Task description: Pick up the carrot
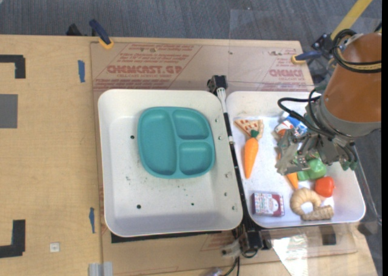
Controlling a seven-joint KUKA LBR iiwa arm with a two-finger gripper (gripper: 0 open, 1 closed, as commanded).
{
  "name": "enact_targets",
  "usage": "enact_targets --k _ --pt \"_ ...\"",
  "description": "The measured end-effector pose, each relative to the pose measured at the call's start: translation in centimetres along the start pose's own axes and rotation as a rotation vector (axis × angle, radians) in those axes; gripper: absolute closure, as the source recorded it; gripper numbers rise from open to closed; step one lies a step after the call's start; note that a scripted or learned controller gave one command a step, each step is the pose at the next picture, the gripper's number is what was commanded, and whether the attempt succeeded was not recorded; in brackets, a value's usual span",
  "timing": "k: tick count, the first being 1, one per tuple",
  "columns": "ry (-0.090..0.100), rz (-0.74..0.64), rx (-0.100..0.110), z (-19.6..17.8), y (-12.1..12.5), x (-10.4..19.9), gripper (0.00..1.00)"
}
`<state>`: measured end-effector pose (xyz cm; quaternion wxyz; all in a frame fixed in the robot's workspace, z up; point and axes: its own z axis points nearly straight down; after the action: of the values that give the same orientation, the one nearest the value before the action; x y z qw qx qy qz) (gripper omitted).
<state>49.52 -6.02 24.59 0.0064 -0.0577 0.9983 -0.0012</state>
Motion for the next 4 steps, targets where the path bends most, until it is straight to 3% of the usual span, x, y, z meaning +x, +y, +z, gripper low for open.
enact_targets --k 1,2,3,4 --pt "0.004 -0.003 -0.002 0.2 0.2 0.0 0.00" --pt "0.002 -0.014 -0.002 14.9 -3.2 -2.8 0.00" --pt "-0.003 -0.015 -0.002 14.0 -3.1 -3.0 1.00" --pt "-0.001 0.040 -0.005 5.8 3.1 -2.8 1.00"
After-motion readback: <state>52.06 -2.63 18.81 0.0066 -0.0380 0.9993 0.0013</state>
